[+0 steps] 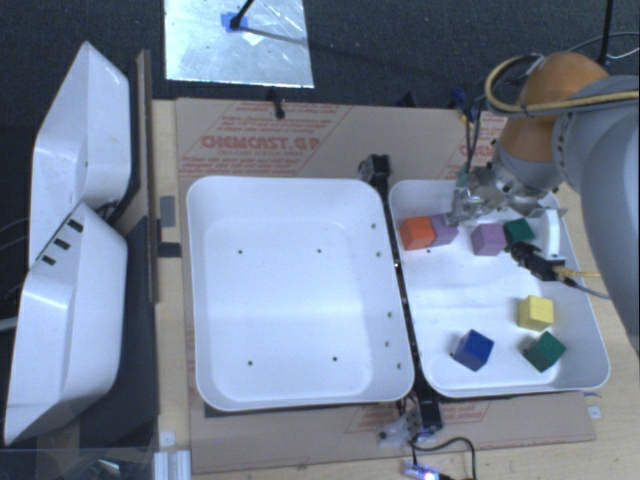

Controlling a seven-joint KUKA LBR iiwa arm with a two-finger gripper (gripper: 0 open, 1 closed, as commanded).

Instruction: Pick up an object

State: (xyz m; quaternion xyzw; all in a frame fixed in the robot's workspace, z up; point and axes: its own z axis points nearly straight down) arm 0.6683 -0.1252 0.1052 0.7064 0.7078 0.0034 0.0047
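**Claw lowered at the back of the right bin**

While the left bin (pixel 290 298) is seen with only its bare white floor, the right bin (pixel 500 308) is seen to carry the blocks. The claw (pixel 463 211) is held low at the far end of the right bin, under the grey arm (pixel 590 138) with its orange band (pixel 555 83). Whether its grip is open or closed cannot be told.

An orange block (pixel 418 233) is found just left of the claw, with a pale purple block (pixel 444 230) touching it on the right, directly beneath the claw. A second purple block (pixel 488 239) and a dark green block (pixel 518 232) are placed just beyond. Nearer the front, a yellow block (pixel 535 312), a green block (pixel 543 351) and a blue block (pixel 472 349) are spread well apart. Both bins are borne by the cardboard-covered worktop (pixel 260 138).
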